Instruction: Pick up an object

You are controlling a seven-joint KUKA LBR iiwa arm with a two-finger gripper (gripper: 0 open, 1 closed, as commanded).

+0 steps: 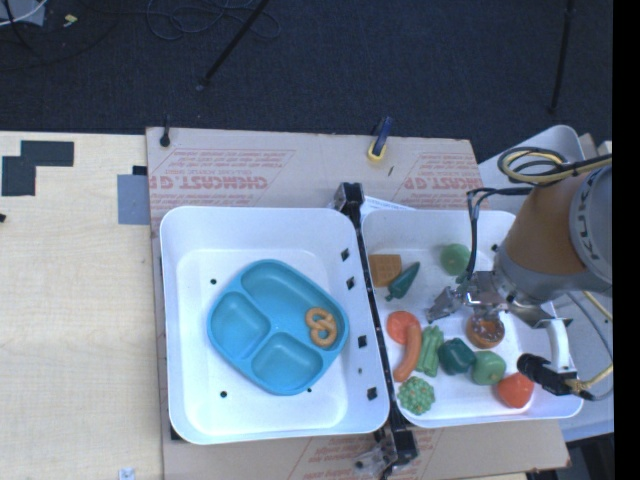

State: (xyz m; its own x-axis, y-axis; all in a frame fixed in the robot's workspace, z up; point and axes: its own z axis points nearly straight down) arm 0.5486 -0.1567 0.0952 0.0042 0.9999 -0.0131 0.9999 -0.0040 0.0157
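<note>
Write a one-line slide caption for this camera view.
KUKA arm's gripper hovers over toy food in the right bin; a pretzel sits on the blue plate in the left bin.

Bright even overhead light, soft shadows, white bins [180, 268] near overexposed, slight blur.

This is a robotics lab, not a home or kitchen. A grey arm with an orange band [545, 230] reaches over a plywood bench [70, 298] where two white bins [180, 318] sit on flattened cardboard [250, 173]. Loose cables [185, 8] trail across the dark carpet [420, 58] behind, and the food in the right-hand bin [400, 228] is plastic toy produce [418, 396].
</note>
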